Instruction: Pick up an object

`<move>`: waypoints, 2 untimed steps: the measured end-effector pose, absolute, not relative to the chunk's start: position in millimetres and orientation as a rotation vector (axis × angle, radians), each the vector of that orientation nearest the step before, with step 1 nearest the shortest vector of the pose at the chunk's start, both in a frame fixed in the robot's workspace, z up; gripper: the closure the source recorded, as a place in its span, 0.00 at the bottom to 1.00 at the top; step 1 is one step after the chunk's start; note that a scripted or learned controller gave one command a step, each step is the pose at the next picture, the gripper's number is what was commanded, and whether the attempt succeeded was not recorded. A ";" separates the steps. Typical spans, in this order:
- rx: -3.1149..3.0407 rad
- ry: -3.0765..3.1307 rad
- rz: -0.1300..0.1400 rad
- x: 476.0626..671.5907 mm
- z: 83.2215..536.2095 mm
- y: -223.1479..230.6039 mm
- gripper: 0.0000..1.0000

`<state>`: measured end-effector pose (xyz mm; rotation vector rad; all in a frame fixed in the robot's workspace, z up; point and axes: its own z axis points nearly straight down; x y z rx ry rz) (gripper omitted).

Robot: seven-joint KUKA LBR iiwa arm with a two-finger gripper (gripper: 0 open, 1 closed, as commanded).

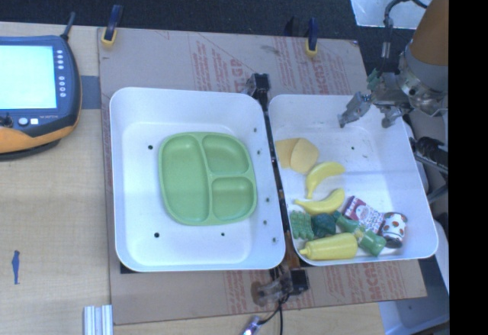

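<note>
On the bench, the gripper [371, 112] hangs empty with fingers spread above the right bin [396, 165], whose light, stiff toy banana [324, 173] looks best pinched mid-body.

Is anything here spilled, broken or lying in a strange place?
Nothing stands out. The green divided plate lies flat in the left bin. The toy food, including two bananas, sits crowded at the near end of the right bin, all inside its rim. The gripper hangs over that bin's far end.

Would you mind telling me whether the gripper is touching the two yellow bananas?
Apart. The camera view shows the gripper separated from the bananas by bare white bin floor.
</note>
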<state>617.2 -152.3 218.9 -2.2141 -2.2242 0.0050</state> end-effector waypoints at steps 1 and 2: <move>-2.211 -2.225 0.008 589.5 120.0 -119.0 0.00; -2.214 -2.224 0.006 554.3 91.4 -108.0 0.00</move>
